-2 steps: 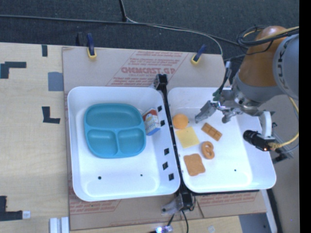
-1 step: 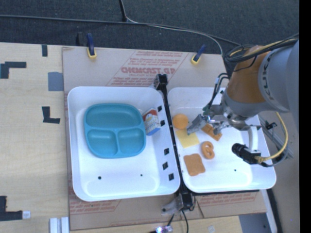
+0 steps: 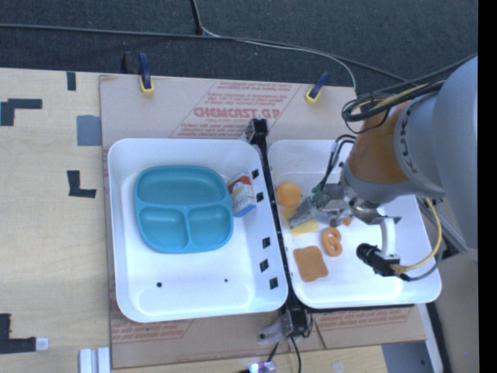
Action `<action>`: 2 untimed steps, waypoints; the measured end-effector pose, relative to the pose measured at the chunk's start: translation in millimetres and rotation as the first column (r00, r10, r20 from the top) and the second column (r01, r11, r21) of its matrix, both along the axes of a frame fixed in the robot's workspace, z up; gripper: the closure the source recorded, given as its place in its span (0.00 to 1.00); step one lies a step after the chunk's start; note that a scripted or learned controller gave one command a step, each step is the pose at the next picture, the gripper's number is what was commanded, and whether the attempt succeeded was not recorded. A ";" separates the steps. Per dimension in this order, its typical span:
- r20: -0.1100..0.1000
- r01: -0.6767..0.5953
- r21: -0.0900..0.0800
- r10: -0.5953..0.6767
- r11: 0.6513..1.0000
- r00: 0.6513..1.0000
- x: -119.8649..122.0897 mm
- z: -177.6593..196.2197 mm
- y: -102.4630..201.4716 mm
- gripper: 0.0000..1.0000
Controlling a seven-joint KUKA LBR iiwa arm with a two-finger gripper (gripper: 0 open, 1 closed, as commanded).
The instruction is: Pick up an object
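Note:
The right bin point(image 3: 404, 290) holds several small items: an orange ball point(image 3: 288, 194), a yellow wedge point(image 3: 304, 225), a brown toast-like slab point(image 3: 311, 263) and a small orange pretzel-like piece point(image 3: 332, 242). My gripper point(image 3: 324, 207) hangs low over the left half of this bin, right beside the yellow wedge and just above the pretzel piece. The grey arm with its orange band point(image 3: 377, 150) reaches in from the right and hides the bin's back part. Nothing shows as held.
The left bin point(image 3: 124, 270) contains a blue divided plate point(image 3: 184, 208) and a small can point(image 3: 242, 196) lying by the divider. Clamps point(image 3: 145, 78) pin the cardboard sheet at the back. A black cable plug point(image 3: 377, 259) dangles over the right bin.

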State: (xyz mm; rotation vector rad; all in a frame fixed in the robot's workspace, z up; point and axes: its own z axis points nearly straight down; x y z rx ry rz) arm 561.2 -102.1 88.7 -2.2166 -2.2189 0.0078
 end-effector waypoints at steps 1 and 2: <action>0.003 -0.002 0.001 0.002 1.000 1.000 1.1 12.9 1.0 1.00; 0.008 0.000 0.000 0.000 1.000 1.000 2.7 54.7 -1.0 1.00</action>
